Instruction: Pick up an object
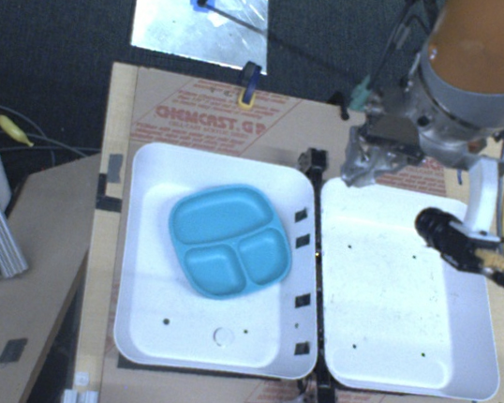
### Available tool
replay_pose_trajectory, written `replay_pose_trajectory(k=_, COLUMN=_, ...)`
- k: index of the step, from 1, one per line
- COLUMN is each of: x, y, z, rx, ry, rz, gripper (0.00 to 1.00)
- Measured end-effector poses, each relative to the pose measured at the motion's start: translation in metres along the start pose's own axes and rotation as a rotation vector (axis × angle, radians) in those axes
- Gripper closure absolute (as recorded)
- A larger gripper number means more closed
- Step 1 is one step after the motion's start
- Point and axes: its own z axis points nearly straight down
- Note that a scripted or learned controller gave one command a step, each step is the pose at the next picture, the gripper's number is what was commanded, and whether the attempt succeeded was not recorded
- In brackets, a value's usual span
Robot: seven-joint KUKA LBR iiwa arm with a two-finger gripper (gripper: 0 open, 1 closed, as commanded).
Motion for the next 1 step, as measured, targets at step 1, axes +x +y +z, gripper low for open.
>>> replay_pose_trajectory(k=1, x=-0.0296, y=-0.035, z=0.0186, rx=-0.001, ry=0.002, rz=-0.006, gripper=1.0)
